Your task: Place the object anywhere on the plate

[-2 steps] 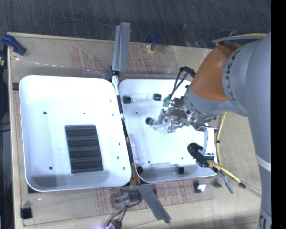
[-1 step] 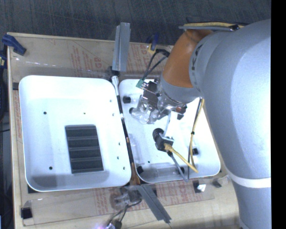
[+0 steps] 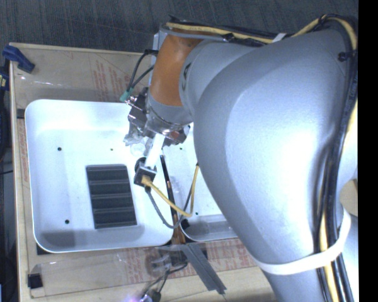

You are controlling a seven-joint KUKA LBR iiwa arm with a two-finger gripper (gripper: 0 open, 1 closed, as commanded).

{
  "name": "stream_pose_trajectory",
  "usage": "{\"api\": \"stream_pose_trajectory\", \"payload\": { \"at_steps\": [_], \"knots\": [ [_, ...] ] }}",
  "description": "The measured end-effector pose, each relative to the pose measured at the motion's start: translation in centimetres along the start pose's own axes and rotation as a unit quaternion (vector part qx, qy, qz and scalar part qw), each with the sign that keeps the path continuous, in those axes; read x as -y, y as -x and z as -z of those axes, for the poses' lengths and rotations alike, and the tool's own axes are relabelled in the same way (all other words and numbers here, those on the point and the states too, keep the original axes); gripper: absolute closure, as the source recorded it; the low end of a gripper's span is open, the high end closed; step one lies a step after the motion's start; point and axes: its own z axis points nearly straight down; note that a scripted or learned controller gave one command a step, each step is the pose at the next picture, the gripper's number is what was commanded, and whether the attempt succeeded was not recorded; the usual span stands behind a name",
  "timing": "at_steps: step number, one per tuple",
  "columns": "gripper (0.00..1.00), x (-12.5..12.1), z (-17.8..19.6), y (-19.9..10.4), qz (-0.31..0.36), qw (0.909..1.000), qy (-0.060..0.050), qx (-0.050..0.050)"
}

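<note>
Your pincer (image 3: 143, 138) hangs over the right part of the left bin (image 3: 50, 115), close below the grey arm's (image 3: 264, 137) orange band (image 3: 169, 68). Its metal tip is a tangle of small shiny parts and wires, and you cannot tell from this angle whether it is spread or pinched, nor whether anything sits in it. Just nearer, a small black block (image 3: 142, 170) hangs from the wrist, and a thin yellow cable (image 3: 166, 200) curves down from it toward the right.

Left of and nearer than the pincer, apart from it, a dark ribbed slab (image 3: 111, 195) lies flat on the bin's smooth white floor. It is rectangular, with four crosswise bands.

The left bin is shallow, with rounded corners and a glossy surface. The curved rim of the right bin (image 3: 208, 229) peeks out beneath the bulky matte arm. Both rest on a pale wooden bench (image 3: 82, 68), with a blue clamp (image 3: 17, 58) at its far left corner.
</note>
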Motion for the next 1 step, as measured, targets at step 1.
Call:
{"api": "stream_pose_trajectory", "payload": {
  "at_steps": [1],
  "knots": [
    [1.0,6.14,-1.79,-4.98,0.019,0.9998,0.0,0.001]
  ]
}}
